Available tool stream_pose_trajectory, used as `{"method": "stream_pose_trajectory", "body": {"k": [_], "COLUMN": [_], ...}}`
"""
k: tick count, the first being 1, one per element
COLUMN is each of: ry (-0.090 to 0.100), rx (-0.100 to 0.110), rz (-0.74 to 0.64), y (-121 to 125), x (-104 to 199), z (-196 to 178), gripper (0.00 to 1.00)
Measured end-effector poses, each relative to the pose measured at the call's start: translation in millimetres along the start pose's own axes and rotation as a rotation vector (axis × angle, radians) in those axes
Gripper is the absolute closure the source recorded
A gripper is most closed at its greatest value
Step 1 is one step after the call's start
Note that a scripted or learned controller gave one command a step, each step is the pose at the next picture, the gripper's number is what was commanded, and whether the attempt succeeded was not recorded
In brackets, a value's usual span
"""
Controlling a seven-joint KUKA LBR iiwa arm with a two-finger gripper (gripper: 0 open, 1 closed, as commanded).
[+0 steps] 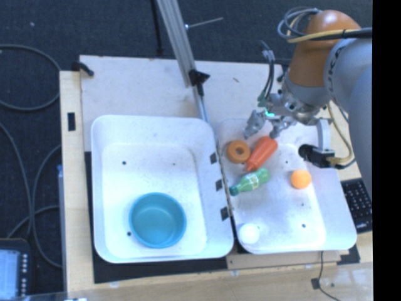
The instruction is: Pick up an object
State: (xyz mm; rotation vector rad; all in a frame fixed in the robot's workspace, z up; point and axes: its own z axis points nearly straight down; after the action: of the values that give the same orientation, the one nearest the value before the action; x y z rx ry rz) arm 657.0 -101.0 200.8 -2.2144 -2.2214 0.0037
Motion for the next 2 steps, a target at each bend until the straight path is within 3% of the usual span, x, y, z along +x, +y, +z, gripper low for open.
{"method": "stream_pose_trajectory", "body": {"k": [1,2], "ry": [0.0,-0.004], "rx": [-0.007,0.002], "rz": [-0.001,0.002], "y": [1.5,1.2], "x": [0.0,-0.3], "z": [-3.5,61.1], "gripper": [0.0,0.0]}}
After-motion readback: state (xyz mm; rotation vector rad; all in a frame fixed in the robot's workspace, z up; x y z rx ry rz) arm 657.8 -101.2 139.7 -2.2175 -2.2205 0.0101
